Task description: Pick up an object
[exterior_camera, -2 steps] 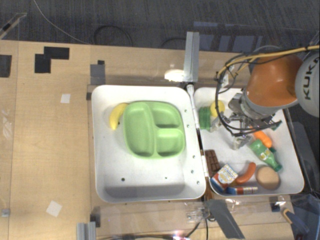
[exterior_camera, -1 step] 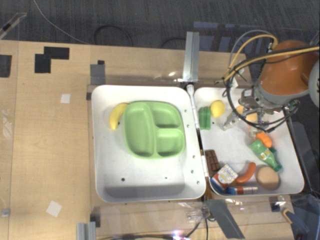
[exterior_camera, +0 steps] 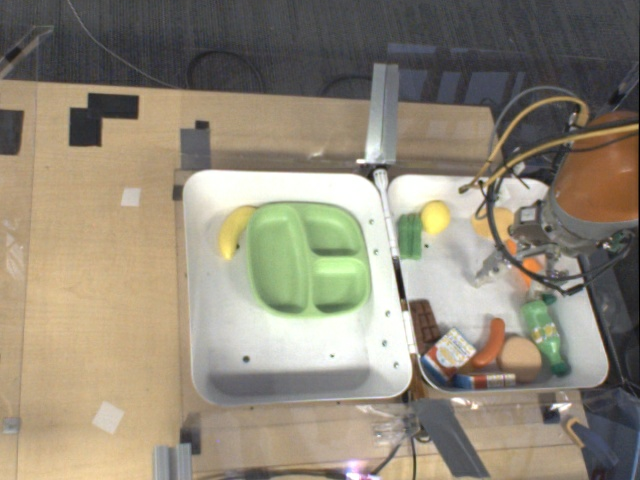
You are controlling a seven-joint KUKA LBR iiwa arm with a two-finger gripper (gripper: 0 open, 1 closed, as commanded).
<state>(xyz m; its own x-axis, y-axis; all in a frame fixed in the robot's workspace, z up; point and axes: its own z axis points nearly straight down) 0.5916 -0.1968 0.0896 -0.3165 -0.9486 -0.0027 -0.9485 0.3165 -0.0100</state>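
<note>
The right bin (exterior_camera: 455, 283) holds a lemon (exterior_camera: 435, 217), a green block (exterior_camera: 409, 235), a brown chocolate bar (exterior_camera: 426, 323), a small snack packet (exterior_camera: 452, 349), a red sausage (exterior_camera: 489, 341), a tan bun (exterior_camera: 520, 354) and a green bottle (exterior_camera: 543, 330). My gripper (exterior_camera: 497, 264) hangs low over bare bin floor in the right half of this bin, right of the lemon and above the sausage. Nothing is visibly held. An orange item (exterior_camera: 531, 267) lies just right of the gripper, partly hidden by the wrist and cables.
The left bin (exterior_camera: 215, 368) carries a green divided plate (exterior_camera: 305, 258) and a banana (exterior_camera: 233, 231) at the plate's left edge. A metal post (exterior_camera: 382, 118) stands at the back, between the bins. Yellow and black cables (exterior_camera: 520, 128) loop over the right bin's far corner.
</note>
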